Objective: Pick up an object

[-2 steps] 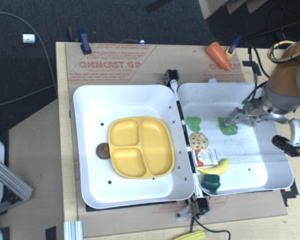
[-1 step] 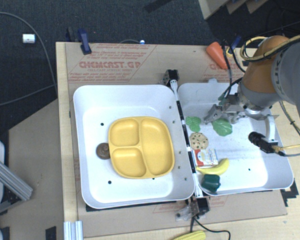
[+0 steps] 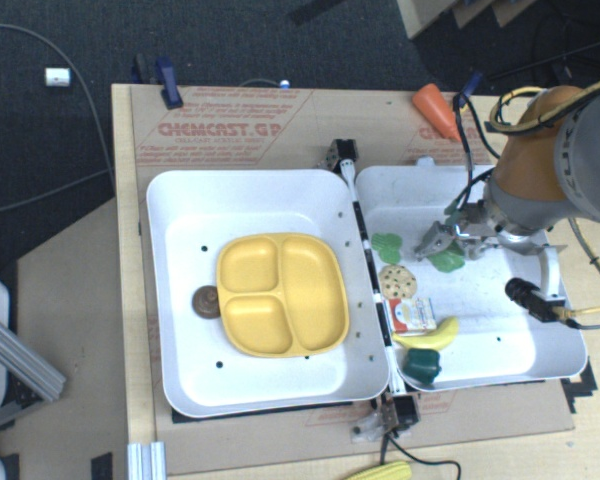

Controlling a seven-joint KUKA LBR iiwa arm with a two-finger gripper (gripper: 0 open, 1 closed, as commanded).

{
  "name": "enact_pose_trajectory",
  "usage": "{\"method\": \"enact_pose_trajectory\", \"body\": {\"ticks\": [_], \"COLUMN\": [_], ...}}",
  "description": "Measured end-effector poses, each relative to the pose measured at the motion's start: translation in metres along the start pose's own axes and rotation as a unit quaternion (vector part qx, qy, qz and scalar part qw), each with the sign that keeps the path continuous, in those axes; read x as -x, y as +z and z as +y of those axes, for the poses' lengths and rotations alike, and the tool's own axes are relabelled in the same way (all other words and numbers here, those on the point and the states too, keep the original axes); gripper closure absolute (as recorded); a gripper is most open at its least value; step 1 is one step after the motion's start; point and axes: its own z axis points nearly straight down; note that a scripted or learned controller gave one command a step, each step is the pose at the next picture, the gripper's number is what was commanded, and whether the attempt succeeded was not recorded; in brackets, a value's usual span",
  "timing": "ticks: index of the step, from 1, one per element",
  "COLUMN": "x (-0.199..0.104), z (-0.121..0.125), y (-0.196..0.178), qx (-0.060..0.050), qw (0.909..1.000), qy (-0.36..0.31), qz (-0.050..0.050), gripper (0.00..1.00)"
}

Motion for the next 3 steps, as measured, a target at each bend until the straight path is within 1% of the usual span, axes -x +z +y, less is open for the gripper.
{"method": "enact_pose_trajectory", "body": {"ticks": [1, 2, 3], "x": [0.0, 0.0, -0.044], "z": [0.001, 0.001, 0.055], "y": [-0.01, -0.01, 0.0], "qx": [0.001, 0.001, 0.002], "qw": [1.0, 1.0, 1.0], "qy": [0.0, 0.0, -0.001], "qz": [0.0, 0.0, 0.0], "gripper": [1.0, 0.0, 0.0]}}
